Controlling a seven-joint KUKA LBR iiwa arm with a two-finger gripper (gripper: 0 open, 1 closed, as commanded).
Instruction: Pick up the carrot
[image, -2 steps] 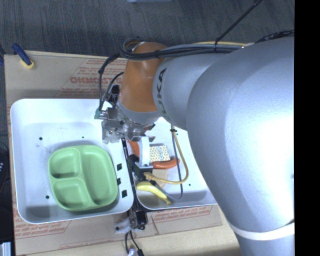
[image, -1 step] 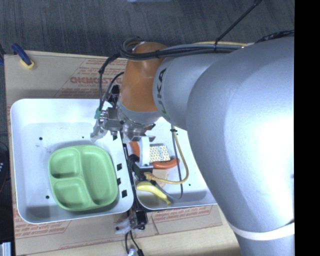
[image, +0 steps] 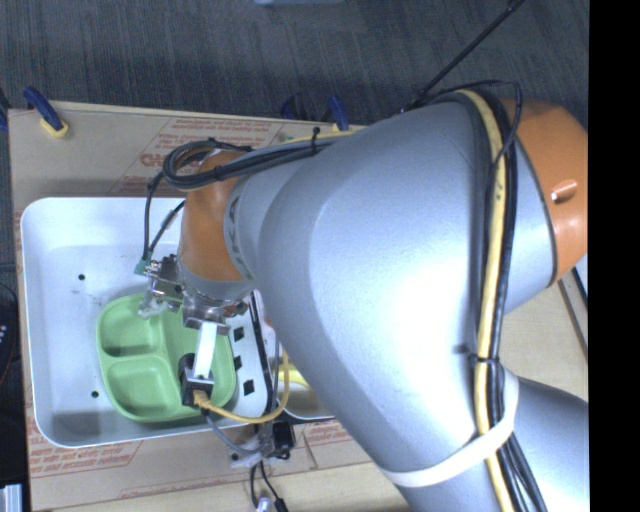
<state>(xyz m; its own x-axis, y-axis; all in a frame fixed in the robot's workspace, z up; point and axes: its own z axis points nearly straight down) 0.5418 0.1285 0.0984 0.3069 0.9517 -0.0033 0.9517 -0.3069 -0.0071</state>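
The grey arm (image: 400, 280) dominates here, sweeping in from 3 o'clock and covering the centre and the whole right half of the scene. Beneath it, the brown bench (image: 120, 140) shows along the 12 o'clock edge and again at 7 o'clock. On it, out at 9 o'clock, sits the left bin (image: 60, 240), white and shallow, its floor bare toward 10 o'clock. In that bin's 6 o'clock half lies a green tray (image: 125, 350) with two compartments. The orange band (image: 205, 240) sits just left of centre, and below it the gripper (image: 175, 300) is right over the tray's 2 o'clock corner. How far open it is, I cannot tell; the wrist covers it. Where the carrot lies I cannot tell either, possibly under the arm. Smallest of all, a blue clamp (image: 45, 112) at 11 o'clock.
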